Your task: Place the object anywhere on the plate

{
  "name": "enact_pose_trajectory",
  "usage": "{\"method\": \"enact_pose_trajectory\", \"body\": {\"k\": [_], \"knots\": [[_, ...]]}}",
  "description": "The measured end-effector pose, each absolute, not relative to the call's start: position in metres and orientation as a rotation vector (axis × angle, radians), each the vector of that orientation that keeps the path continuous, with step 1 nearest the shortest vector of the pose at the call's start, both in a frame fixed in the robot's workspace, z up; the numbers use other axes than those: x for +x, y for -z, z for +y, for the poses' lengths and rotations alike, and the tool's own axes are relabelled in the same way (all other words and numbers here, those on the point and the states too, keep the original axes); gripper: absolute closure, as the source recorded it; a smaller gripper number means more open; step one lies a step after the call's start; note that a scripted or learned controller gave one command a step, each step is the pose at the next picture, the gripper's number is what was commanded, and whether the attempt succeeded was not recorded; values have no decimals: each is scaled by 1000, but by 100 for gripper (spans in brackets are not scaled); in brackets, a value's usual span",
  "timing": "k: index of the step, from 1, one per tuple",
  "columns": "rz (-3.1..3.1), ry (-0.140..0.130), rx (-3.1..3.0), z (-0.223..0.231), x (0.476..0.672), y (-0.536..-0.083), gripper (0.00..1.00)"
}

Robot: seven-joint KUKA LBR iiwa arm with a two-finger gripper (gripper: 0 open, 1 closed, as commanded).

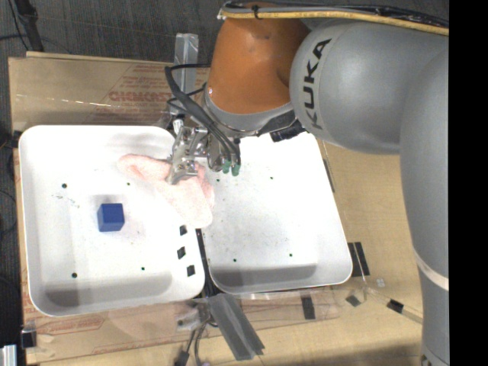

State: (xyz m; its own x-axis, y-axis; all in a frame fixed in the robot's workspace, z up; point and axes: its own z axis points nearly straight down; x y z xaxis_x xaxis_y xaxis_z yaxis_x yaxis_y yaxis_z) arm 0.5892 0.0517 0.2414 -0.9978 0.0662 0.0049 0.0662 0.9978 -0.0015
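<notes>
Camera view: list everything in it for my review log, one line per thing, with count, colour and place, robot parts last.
Cube: one, blue, on the floor of the left bin, apart from the gripper.
Plate: one, pale pink, washed out, lying across the left bin's right side, under the gripper.
Bins: two, white, side by side; left bin, right bin.
Bench: one, tan board beneath both bins.
Arm: one, grey with an orange band, reaching in from the right.
Gripper: one, metallic, over the plate near the bins' shared edge.
</notes>
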Motion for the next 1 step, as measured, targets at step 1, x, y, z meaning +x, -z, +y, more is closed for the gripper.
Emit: {"method": "enact_pose_trajectory", "body": {"k": [1], "knots": [[-3143, 0, 11, 103, 590, -237, 100]]}}
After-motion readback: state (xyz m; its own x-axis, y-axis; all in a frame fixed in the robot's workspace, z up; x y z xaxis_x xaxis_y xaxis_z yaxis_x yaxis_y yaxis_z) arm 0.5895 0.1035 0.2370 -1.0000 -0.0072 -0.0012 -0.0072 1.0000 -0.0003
